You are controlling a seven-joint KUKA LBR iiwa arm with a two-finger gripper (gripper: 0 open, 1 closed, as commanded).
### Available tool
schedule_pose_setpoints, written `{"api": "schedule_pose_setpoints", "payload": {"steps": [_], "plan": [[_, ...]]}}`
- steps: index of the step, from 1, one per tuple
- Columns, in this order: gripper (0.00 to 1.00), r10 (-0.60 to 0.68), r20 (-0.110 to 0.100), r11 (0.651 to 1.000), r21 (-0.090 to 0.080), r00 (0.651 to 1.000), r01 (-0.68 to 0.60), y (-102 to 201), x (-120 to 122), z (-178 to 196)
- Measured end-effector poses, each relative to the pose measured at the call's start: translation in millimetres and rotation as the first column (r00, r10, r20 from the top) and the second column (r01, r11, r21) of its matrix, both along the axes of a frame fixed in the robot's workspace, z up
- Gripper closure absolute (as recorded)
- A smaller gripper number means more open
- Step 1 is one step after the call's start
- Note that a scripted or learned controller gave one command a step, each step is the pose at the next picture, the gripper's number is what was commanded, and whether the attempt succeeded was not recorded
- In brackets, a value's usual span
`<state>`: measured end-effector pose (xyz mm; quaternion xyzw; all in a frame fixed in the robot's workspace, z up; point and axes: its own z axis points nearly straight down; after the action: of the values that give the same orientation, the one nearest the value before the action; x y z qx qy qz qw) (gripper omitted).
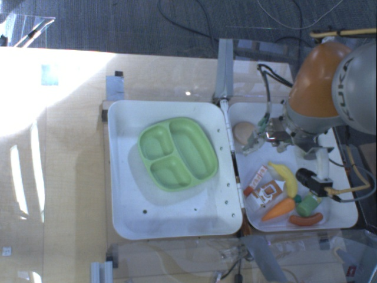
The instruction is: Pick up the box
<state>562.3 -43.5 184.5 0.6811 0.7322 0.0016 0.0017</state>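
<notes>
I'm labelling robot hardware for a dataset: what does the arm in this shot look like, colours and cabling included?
The arm is bulky and rounded, with a grey shell and a broad orange band above the wrist. Below it sits a metallic grey wrist assembly leading to the gripper. Thin black cables loop from the wrist beside the orange band.

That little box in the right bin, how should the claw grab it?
Probably from straight above, fingers closing across the narrow width of the box. It lies flat and slanted, with the carrot against its lower end and the banana beside it, so its long edges look freest.
</notes>
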Motion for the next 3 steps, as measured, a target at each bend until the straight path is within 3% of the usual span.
{"api": "schedule_pose_setpoints", "payload": {"steps": [1, 2, 3], "plan": [[0.00, -0.042, -0.002, 0.999, -0.001, 0.999, 0.042, -40.9, 46.4, -28.0], [0.00, 0.052, 0.005, 0.999, -0.001, 0.999, -0.052, -41.1, 75.0, -97.0], [0.00, 0.158, 0.007, 0.987, -0.004, 0.987, -0.158, -83.6, 26.3, -95.9]]}}
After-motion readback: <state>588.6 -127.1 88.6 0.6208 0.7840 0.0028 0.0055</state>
